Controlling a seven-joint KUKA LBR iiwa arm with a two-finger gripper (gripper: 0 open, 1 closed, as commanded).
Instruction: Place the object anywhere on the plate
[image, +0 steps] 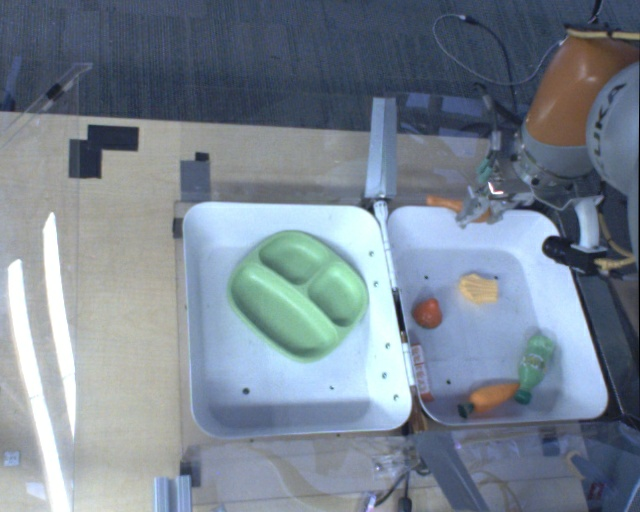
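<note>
A green plate (297, 293) with three compartments lies in the left bin (215, 400); nothing is on it. The right bin (580, 330) holds a red tomato (428, 313), a yellow ridged piece (479, 290), a green bottle (536, 358) and an orange carrot (492, 397). My gripper (482, 204) hangs over the back rim of the right bin, well above and behind the yellow piece. A small orange object (443, 203) lies at that rim just left of the gripper, and I cannot tell whether the two touch.
A metal divider post (380, 150) stands behind the seam between the bins. The arm's orange band (565, 85) and grey wrist fill the upper right corner. A black cable (585, 258) crosses the right bin's far right rim.
</note>
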